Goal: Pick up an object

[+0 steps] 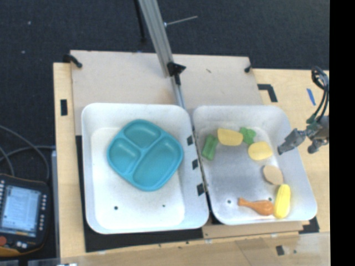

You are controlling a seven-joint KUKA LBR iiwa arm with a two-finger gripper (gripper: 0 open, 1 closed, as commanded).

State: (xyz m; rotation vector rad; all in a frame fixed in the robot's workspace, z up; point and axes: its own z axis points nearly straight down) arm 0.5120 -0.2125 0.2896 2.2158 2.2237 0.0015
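The right bin [233, 112] holds several toy foods: a green piece [209, 147], a yellow piece [229, 137], a small green piece [248, 133], a yellow lemon-like piece [259, 151], a tan piece [272, 174], a yellow corn cob [282, 200] and an orange carrot [257, 205]. My gripper [303, 142] hangs over the right bin's right rim, to the right of the lemon-like piece. Its fingers stand open with nothing between them.
The left bin [94, 148] bears a blue divided plate [145, 154]. A slanted metal rail [158, 35] runs from the top down to the gap between the bins. Dark floor surrounds the bench, and a pendant [19, 209] lies at lower left.
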